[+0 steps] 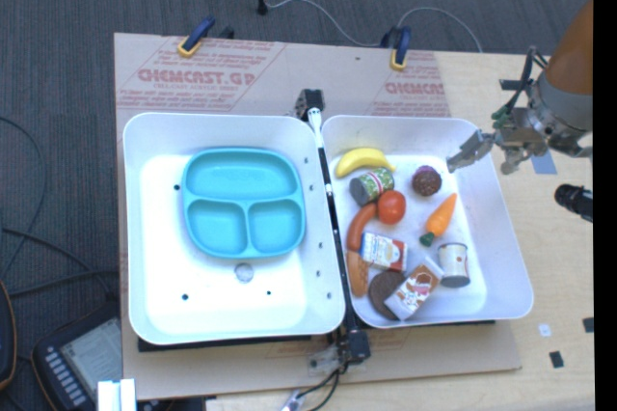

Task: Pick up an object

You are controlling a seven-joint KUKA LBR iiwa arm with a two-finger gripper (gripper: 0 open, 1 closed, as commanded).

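- toys heaped in the right shallow white bin (501, 235), none lifted yet: a yellow plastic banana (362, 159) near the far-left corner, a dark maroon round fruit (426, 179) toward the far edge, an orange plastic carrot (440, 214) just nearer than it, a small grey-white can (453, 263) toward the near-right corner.
- packed tight along the left wall: a green-labelled jar (371, 185), a red tomato (390, 205), a long orange-brown sausage shape (358, 245), a red-and-white carton (383, 251), a brown disc (385, 291) and a printed snack packet (415, 289) at the near edge.
- probably the approach step; best aimed at a piece standing apart, such as the maroon fruit or the carrot, both with bare bin floor around them.
- for the carrot, worth turning the wrist so the closing line crosses its narrow width, then descending straight and low before closing.
- best kept off the crowded left wall, where neighbours touching each other could block a finger or get dragged along.
- two-finger gripper (487, 151) poised over the far-right corner of that bin, grey arm with orange band entering from the right edge, wrist tilted inward.
- fingers (467, 153) spread apart, gripping nothing.
- left shallow white bin (154, 303) carrying a light blue three-compartment plastic tray (244, 204) at its middle.
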